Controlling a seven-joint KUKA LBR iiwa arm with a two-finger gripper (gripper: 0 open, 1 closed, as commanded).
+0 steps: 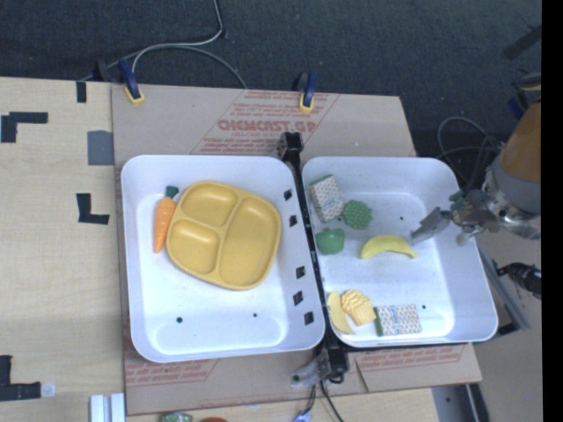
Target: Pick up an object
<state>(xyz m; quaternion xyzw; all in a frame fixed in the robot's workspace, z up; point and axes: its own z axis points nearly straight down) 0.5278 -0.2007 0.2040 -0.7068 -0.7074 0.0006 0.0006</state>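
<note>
In the right bin [440,297] lie a yellow banana [387,248], a knobbly green ball [356,214], a green pepper [330,241], a patterned box [325,198], a yellow ridged toy [352,308] and a patterned pouch [398,319]. My gripper [445,229] hangs over the bin's right side, just right of the banana and slightly above it. Its fingers [428,227] stand apart, open, with nothing between them.
The left bin [211,323] holds a yellow divided plate [224,234] and an orange carrot [163,222] beside its left rim. A black divider with clips [299,236] separates the bins. Cables [466,139] run behind the right bin.
</note>
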